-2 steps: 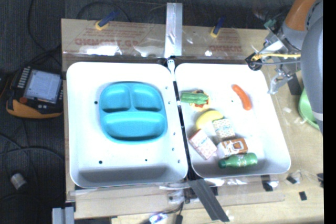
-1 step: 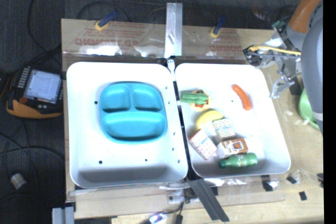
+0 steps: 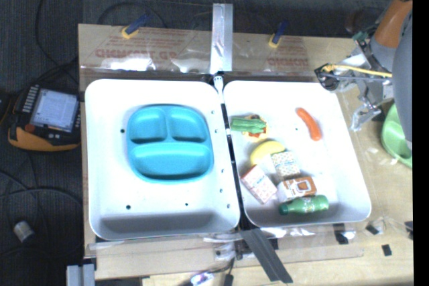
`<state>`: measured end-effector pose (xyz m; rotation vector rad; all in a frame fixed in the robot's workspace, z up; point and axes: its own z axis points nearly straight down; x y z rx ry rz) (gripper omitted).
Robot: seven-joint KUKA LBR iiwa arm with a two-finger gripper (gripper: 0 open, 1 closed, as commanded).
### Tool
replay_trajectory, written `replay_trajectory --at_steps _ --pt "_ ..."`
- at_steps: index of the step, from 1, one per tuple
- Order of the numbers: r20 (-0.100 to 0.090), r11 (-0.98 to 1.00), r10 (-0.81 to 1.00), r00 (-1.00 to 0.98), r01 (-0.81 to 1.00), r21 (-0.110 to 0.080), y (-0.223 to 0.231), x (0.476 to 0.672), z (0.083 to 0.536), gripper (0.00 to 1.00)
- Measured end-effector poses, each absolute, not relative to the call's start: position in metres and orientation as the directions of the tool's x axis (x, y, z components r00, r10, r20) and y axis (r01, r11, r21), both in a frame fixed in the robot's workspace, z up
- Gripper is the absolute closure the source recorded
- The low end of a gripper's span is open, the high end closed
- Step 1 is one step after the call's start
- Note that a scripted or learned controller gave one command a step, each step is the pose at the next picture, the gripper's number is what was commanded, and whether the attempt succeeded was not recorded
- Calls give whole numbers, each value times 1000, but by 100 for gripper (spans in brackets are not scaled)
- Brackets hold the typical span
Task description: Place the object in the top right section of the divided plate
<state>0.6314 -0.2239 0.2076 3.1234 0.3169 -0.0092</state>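
Dark carpet surrounds the desk, which carries two white bins. A blue divided plate lies in the left bin. The right bin holds an orange sausage well apart from a cluster: a green vegetable toy, a yellow fruit, three small cartons and a green bottle lying on its side. The arm reaches in at the right bin's far right corner. I cannot tell whether its jaws are open, shut or holding anything.

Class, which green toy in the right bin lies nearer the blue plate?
The green toy beside the divider; the green bottle lies at the front edge.
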Motion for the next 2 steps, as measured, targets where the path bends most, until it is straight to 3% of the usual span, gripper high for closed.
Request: replay_trajectory --at_steps 1,2 --pt "-4 -855 518 855 518 -1 -224 603 280 0" --pt "-1 -567 824 567 824 -5 -223 607 240 0"
